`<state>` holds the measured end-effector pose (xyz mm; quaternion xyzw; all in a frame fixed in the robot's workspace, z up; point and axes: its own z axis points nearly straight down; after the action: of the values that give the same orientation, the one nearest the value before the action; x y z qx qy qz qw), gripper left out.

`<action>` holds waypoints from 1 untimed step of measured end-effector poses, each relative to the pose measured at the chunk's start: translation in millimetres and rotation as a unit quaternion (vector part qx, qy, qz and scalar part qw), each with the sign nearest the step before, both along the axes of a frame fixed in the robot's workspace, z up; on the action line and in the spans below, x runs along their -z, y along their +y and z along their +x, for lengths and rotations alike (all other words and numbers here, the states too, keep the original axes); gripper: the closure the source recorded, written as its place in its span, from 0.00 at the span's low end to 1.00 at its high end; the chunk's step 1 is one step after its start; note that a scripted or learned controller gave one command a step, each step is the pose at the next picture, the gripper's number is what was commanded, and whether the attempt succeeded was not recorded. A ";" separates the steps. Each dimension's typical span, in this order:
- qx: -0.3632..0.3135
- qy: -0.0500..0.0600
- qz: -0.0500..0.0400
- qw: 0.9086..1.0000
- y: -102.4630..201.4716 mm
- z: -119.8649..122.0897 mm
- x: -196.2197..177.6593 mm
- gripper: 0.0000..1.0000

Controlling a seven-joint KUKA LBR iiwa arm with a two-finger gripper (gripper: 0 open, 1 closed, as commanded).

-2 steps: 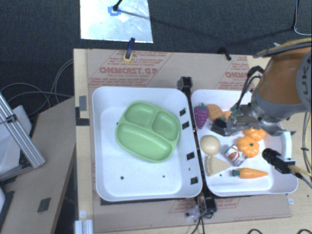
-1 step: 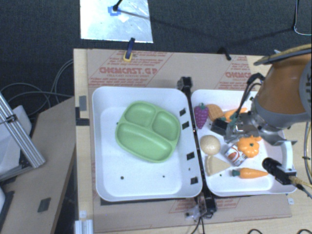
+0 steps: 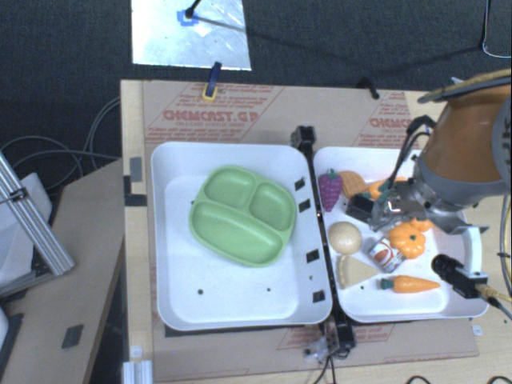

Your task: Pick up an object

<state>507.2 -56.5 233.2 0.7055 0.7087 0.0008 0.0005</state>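
Orange toy pumpkin [image 3: 410,241] sits in the right bin [image 3: 352,314], touching the small red-and-white can [image 3: 385,254] on its left — it lies just below and right of the hand [image 3: 382,206], so a short drop toward the view's bottom-right reaches it. Hand's state: can't tell, arm [image 3: 468,146] blocks it. Carrot [image 3: 410,285] lies nearer the front wall, long axis running left-right.

Probably a robotics lab: bench [image 3: 200,106], loose cables [image 3: 48,150], aluminium framing [image 3: 32,222].

The right bin [image 3: 472,306] holds toy food: purple grapes [image 3: 330,189], a beige egg [image 3: 346,237], a small can [image 3: 384,254], an orange pumpkin [image 3: 410,241]. A carrot [image 3: 410,285] lies flat near the front.
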 end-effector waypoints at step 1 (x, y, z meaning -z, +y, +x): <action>0.001 0.000 0.000 1.000 -8.1 2.7 -0.5 1.00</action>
<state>509.9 -64.7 233.6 0.7065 0.7077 0.0009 0.0006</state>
